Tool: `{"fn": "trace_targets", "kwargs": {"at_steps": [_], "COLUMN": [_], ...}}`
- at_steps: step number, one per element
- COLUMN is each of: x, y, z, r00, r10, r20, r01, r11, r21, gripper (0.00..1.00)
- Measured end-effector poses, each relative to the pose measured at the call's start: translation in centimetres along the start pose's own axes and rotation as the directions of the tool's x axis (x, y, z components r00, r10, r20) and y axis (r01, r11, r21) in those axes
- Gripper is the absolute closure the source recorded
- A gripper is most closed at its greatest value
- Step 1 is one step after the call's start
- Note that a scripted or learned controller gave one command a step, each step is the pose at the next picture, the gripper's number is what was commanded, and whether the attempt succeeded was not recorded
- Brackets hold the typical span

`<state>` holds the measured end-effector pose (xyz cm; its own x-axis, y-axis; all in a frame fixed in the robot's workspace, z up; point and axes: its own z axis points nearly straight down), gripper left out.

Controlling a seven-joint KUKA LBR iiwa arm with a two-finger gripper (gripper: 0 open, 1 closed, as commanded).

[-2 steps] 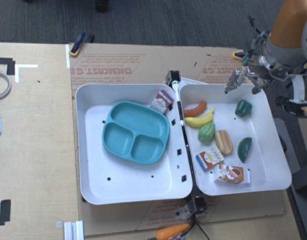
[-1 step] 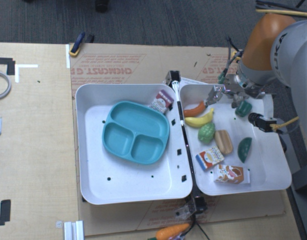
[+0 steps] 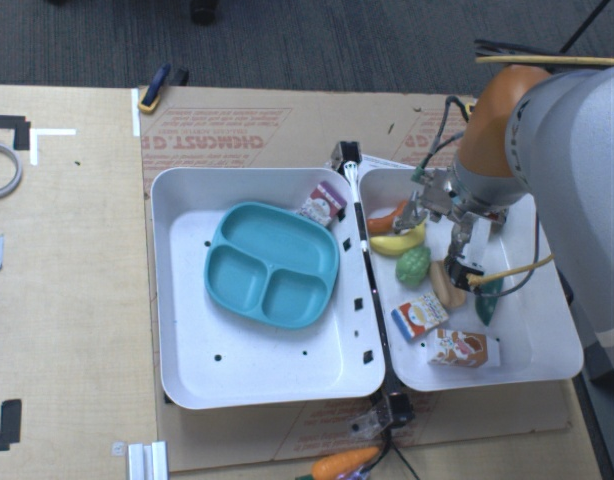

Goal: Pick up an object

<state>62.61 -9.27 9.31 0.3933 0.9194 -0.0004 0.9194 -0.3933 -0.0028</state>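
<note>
My gripper [image 3: 421,210] is low inside the right-hand shallow white bin [image 3: 547,358], just above the stem end of the yellow plastic banana [image 3: 397,241] and very close to it. From this slanted view I cannot tell how far it is open, and I see nothing held in it.

So I judge the pick not yet made: I have reached the clutter, but nothing is lifted. The banana lies flat on the bin floor. Touching its far side is a red-orange toy vegetable [image 3: 385,217]; just nearer than it sits a lumpy green toy fruit [image 3: 414,265], with a tan wooden block [image 3: 447,286] beside that.

Well apart from the banana, in the left-hand white bin [image 3: 177,298], lies a teal divided plastic plate [image 3: 272,265].

Left to do: close on one item, probably the banana, and raise it clear.
</note>
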Motion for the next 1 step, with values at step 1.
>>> {"fn": "trace_targets", "kwargs": {"at_steps": [1], "x": [-0.01], "y": [0.05], "z": [-1.03], "r00": [1.000], "r10": [-0.002], "r20": [0.000], "r01": [0.002], "r11": [1.000], "r21": [-0.001], "gripper": [1.00]}}
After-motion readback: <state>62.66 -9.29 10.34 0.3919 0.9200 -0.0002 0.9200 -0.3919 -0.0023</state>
